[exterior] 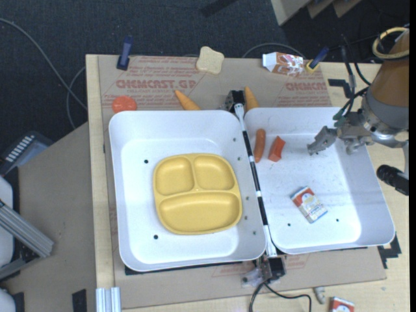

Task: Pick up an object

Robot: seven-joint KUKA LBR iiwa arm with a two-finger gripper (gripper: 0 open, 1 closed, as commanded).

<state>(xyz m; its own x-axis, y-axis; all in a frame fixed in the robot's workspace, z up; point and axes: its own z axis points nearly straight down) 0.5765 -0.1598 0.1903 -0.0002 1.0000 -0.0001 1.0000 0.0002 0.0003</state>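
Lying under everything is dark carpet, and on it a bench (162, 83) topped with brown printed board that bears two shallow white bins side by side. Counting the big things: one left bin (130, 174), one right bin (351, 220), and one yellow divided plate (196, 192) with three compartments, flat in the middle of the left bin.

One grey arm (390, 90) with an orange band enters from the right and reaches over the right bin's upper right part, the wrist bent so the gripper (320, 143) points left and down, above the bin floor. Whether its fingers are spread or closed cannot be told, and nothing is seen between them.

In the right bin lie three small things: one small red and white packet (309, 204) near the middle, one orange sausage-shaped piece (259, 145) beside the left wall, and one red-orange block (277, 148) just right of it, both well left of the gripper.

On the board behind the bins: one bread-shaped piece (210, 59), one small carton (283, 63), one blue clip (124, 52), one orange disc (123, 103), two carrot-like pieces (187, 101).
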